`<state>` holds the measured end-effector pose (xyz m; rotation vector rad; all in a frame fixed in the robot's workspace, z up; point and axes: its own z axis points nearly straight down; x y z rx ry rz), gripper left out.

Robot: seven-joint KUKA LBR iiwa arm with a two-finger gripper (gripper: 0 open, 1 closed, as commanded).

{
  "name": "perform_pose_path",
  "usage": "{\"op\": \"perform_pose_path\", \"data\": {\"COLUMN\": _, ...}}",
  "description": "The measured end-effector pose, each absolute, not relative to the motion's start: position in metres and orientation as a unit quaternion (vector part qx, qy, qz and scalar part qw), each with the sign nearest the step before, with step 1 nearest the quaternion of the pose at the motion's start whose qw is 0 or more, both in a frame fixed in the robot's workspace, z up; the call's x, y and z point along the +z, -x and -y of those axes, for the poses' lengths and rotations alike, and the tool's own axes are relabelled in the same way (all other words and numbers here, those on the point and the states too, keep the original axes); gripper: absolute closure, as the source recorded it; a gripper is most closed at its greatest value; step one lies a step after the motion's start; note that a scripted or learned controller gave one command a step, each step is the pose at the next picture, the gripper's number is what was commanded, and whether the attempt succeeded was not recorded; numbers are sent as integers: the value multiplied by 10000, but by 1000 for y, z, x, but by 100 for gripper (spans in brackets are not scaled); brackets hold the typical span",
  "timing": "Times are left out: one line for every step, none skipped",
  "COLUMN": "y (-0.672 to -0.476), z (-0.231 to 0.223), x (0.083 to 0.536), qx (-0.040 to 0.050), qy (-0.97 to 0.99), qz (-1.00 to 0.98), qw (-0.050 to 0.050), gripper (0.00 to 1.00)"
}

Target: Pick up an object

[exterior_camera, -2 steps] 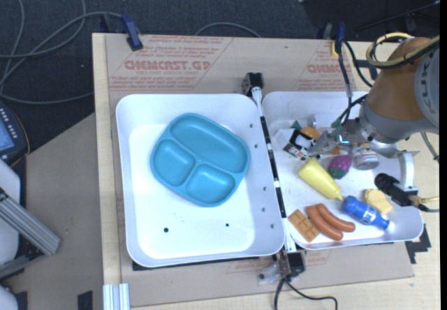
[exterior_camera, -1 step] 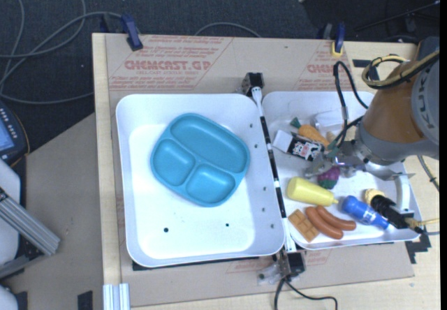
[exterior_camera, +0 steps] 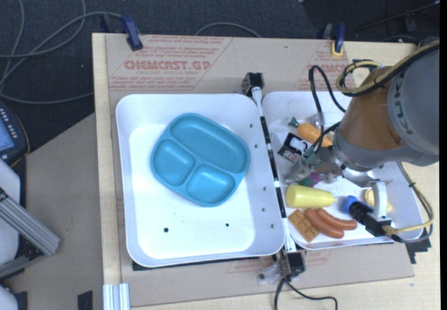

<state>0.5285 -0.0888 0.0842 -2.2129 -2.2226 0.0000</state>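
- Nearest me, in the near corner of the right bin [exterior_camera: 412, 228], I see two toy sausages [exterior_camera: 332, 222] lying side by side. A tan waffle-like piece [exterior_camera: 301, 223] touches them on their left.
- Just behind those lies a yellow squeeze bottle [exterior_camera: 309, 196] on its side, with its tip pointing at a small blue piece [exterior_camera: 348, 202] beside it.
- Further back in that bin is a tangle of small purple and green bits [exterior_camera: 312, 177]; I cannot make out what they are.
- Behind the tangle sit a black-and-white card [exterior_camera: 290, 144] by the bin's left wall and an orange piece [exterior_camera: 311, 132] just beyond it.
- The grey arm [exterior_camera: 391, 123] reaches in from the right and covers much of that bin.
- The gripper [exterior_camera: 316, 164] is low over the tangle, between the card and the bottle. I cannot tell whether it is spread or closed, or whether it has anything.
- The left bin [exterior_camera: 140, 232] holds a blue divided plate [exterior_camera: 200, 158], flat and a little toward the far side, well apart from the gripper.
- Both bins sit touching, side by side, on a brown bench [exterior_camera: 181, 61].
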Motion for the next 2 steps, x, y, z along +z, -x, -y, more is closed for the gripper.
{"op": "perform_pose_path", "data": {"y": -530, "z": 92, "x": 96, "qx": -6, "qy": 7071, "qz": 7071, "qw": -5, "gripper": 100}}
{"op": "perform_pose_path", "data": {"y": -583, "z": 30, "x": 248, "qx": -68, "qy": 7038, "qz": 7103, "qw": -69, "gripper": 100}}
